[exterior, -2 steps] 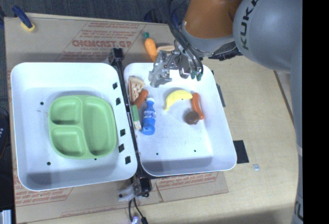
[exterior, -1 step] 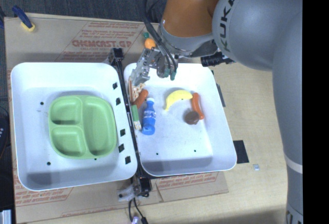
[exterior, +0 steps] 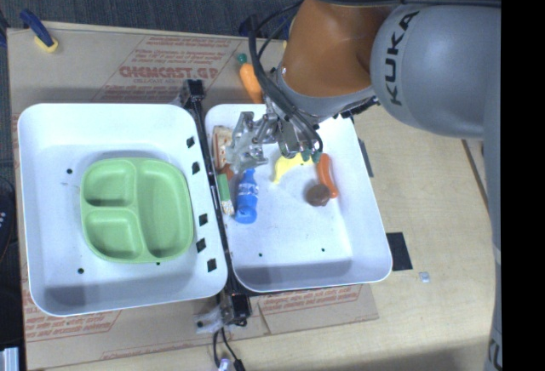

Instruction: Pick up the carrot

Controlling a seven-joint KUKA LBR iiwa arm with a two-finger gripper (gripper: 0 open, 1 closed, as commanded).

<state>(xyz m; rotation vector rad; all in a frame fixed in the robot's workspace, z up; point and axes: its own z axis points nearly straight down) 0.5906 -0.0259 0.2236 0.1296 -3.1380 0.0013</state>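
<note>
Nearest to the lens is the arm (exterior: 434,63), its grey link and orange band covering the 1 o'clock corner of the right bin (exterior: 294,235). Below it, the gripper (exterior: 255,144) hangs low over that bin's 11 o'clock part. You cannot tell from this angle how wide it stands, and nothing can be seen held in it.

On the bin floor, the carrot (exterior: 326,175) is most likely the orange stick lying at 3 o'clock from the gripper, near it but not in it. A yellow piece (exterior: 285,167) sits between them, and a brown round piece (exterior: 318,196) touches the stick's lower end. A blue bottle (exterior: 246,197) stands at 6 o'clock from the gripper.

A second orange object (exterior: 249,82) lies past the bin's rim at 12 o'clock, so you should check which one is meant. The left bin (exterior: 47,276) holds a green divided plate (exterior: 136,209).

By this view, the pick is not yet made: closing on the carrot and lifting it are both left to do.
</note>
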